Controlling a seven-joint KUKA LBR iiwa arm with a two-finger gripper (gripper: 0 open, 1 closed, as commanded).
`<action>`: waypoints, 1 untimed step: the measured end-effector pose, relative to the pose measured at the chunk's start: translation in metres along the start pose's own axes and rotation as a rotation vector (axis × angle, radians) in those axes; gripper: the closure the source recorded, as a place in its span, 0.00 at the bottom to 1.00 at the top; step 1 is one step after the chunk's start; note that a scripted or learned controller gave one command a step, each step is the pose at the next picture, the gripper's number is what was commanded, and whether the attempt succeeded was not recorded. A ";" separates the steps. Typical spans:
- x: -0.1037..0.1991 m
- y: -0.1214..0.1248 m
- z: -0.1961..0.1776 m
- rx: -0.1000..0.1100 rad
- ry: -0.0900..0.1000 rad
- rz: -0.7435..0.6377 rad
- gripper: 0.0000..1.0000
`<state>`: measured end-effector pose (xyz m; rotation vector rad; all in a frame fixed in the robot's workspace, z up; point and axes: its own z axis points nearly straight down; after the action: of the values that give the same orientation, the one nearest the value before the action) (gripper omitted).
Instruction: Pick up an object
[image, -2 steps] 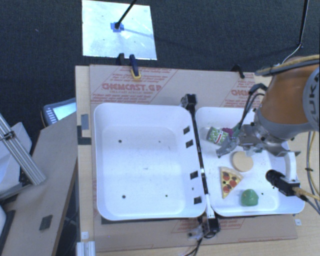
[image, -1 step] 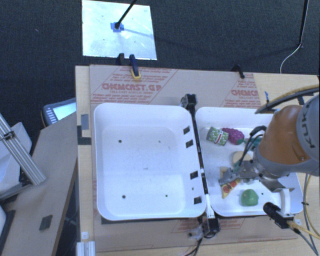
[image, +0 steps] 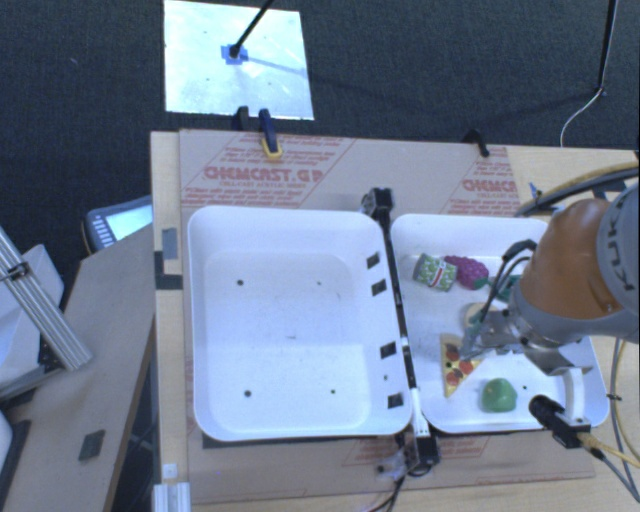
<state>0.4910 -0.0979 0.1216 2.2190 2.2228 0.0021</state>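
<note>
In the right bin (image: 430, 232) lie a green can with a red label (image: 434, 271), a magenta lumpy thing (image: 467, 270) touching it, a pizza-slice toy (image: 456, 365) and a green ball (image: 498, 395). My gripper (image: 473, 343) hangs low over the bin's middle, just right of the pizza slice's top and above the green ball. The wrist and orange band (image: 572, 262) cover the bin's right side.
The left bin (image: 215, 232) sits beside the right one, with a black divider strip (image: 392, 300) between them. A yellow-and-black clamp (image: 268, 135) stands at the bench's back edge. A silver plate (image: 238, 60) lies beyond on the dark floor.
</note>
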 end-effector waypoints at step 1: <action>0.063 0.009 -0.149 -0.015 0.001 -0.010 1.00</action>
<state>0.5000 -0.0348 0.2705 2.2006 2.2273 0.0191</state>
